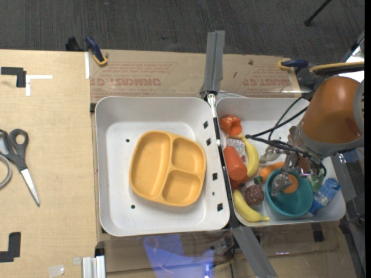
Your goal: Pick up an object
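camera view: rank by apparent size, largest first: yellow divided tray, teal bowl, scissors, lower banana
1. yellow divided tray, clearly largest.
2. scissors and teal bowl: close. The scissors are longer but thin, and the claw hides part of the bowl, so unranked.
4. lower banana, smallest.

Both bins (104,155) are white. The divided plate (168,168) is yellow-orange, the bowl (290,201) teal, two bananas (249,208) yellow, the scissors (20,161) grey-handled, and the surface (46,213) pale wood-coloured with black marks.
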